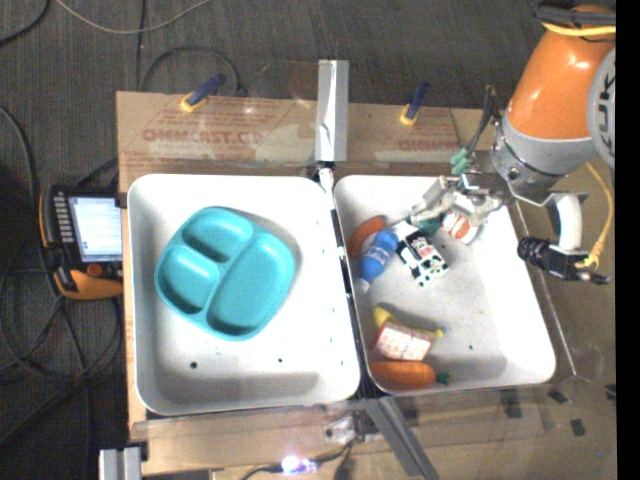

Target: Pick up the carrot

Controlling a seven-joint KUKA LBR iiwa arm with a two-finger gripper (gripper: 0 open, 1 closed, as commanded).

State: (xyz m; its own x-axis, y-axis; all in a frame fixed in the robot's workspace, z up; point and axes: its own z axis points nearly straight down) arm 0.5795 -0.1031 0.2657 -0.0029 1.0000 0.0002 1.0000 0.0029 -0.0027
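The carrot (403, 373) is orange with a small green end. It lies flat along the front wall of the right bin (520, 308). My gripper (447, 211) hangs over the far part of that bin, well behind the carrot and to its right. A small red and white object (459, 227) sits right at the gripper; whether it is held is unclear.
A yellow item with a red and white packet (403, 340) lies just behind the carrot. A blue bottle (377, 254), an orange object (363, 234) and a black and white block (424, 257) sit near the divider. The left bin (150, 368) holds a teal divided plate (228, 271).
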